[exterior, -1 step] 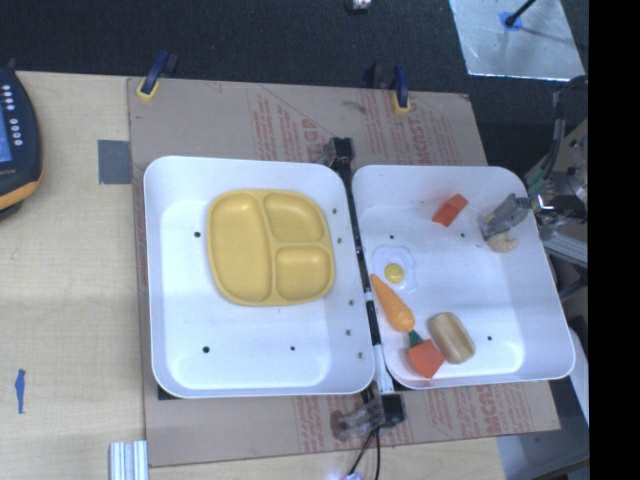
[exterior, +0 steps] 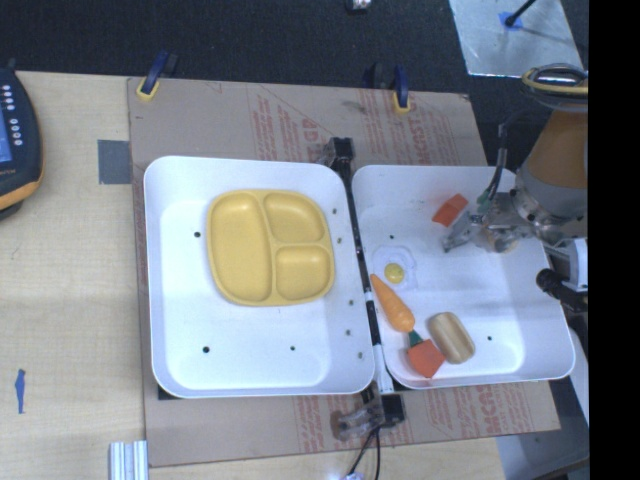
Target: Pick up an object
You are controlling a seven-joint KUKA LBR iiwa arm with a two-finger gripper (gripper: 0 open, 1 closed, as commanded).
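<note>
Scene: From my remote station I look down at a slant on a wooden table [exterior: 70,298] carrying two shallow white bins side by side on a brown board.
Arm: The grey arm [exterior: 560,168], orange band above its wrist, reaches in from the right and hangs over the upper right part of the right bin [exterior: 500,298].
Hand: The hand [exterior: 478,230] sits low inside that bin, its metal fingers [exterior: 458,238] pointing left and seeming slightly parted. I see nothing between them, though the view here is poor and the tips blur into the white floor.
Nearest object: A small orange-red block [exterior: 449,209] lies just beside the hand, to its upper left, near the fingertips and apparently apart from them.
Other objects, right bin: A small yellow and white piece [exterior: 394,271], perhaps a toy fried egg, lies near the bin's left wall. Below it a toy carrot [exterior: 393,305] lies slanted along that wall. Lower still a red block with a green top [exterior: 424,356] touches a tan bread-like roll [exterior: 451,336], both near the front edge.
Left bin: The left bin [exterior: 180,348] holds a yellow divided plate [exterior: 268,245] with three compartments, lying flat in its upper half.
Surroundings: A handheld control unit [exterior: 15,138] rests at the table's left edge; blue and yellow clamps [exterior: 401,90] grip the board's far edge.
</note>
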